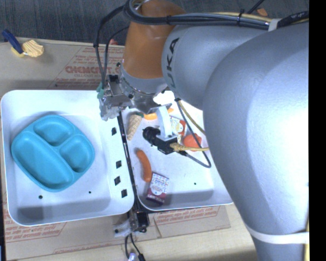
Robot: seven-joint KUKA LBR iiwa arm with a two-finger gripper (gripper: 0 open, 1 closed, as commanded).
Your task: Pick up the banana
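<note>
Right bin (198, 182): pale ribbed cone (133, 125) lies near gripper (107, 112).

A: Where is there room in the left bin (70, 205)?
B: Along its near edge and right side. The blue divided plate (51, 151) takes the middle.
A: And the right bin (190, 186)?
B: The grey arm (233, 91) covers its far and right parts, and the gripper (111, 107) hangs over the far dividing wall. An orange sausage (145, 165) and a small packet (158, 188) lie near that wall; the floor to their right is bare.
</note>
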